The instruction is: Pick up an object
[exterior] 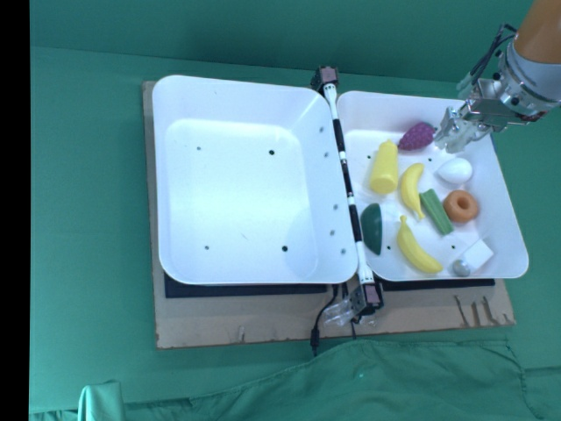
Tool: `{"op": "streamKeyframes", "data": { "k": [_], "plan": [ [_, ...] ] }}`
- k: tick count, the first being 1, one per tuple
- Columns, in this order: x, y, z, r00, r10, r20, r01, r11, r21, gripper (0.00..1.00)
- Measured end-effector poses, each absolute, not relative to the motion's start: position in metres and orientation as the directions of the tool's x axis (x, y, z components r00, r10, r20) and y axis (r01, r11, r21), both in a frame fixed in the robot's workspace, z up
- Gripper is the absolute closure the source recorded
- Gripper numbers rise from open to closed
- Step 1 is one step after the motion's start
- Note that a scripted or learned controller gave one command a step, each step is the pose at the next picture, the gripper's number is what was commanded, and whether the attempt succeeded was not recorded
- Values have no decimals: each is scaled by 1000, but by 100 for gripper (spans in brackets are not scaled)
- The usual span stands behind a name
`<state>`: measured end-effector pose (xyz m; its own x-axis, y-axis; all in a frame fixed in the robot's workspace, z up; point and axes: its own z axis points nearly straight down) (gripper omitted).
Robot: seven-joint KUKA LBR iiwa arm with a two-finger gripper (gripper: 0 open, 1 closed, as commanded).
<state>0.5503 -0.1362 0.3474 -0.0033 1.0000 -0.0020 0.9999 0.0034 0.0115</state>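
Note:
The right bin (513, 239) holds several toy foods: a purple grape bunch (416, 135), a yellow corn cob (384, 167), a white egg (454, 171), two bananas (410, 189) (417, 249), a green cucumber (436, 210), an orange doughnut (461, 206), a dark green avocado (372, 227), a white block (476, 254) and a small grey ball (461, 268). My gripper (453, 136) hangs over the bin's far right part, just right of the grapes and above the egg. Nothing shows between its fingers.
The left bin (175, 103) lies beside the right one, joined along a black-and-white divider (344, 165). Both rest on a cardboard sheet (263, 327) over green cloth. The arm enters from the upper right corner.

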Motion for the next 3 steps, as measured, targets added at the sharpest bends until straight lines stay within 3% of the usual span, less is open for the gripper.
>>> {"op": "streamKeyframes", "data": {
  "k": [1, 2, 3],
  "plan": [
    [602, -190, 282, 7, 1000, -6, 1000, -7, 3, 100],
    [577, -184, 285, 6, 1000, -3, 1000, -6, 2, 100],
    [636, -187, 283, 2, 1000, -6, 1000, -2, 9, 100]
  ]
}}
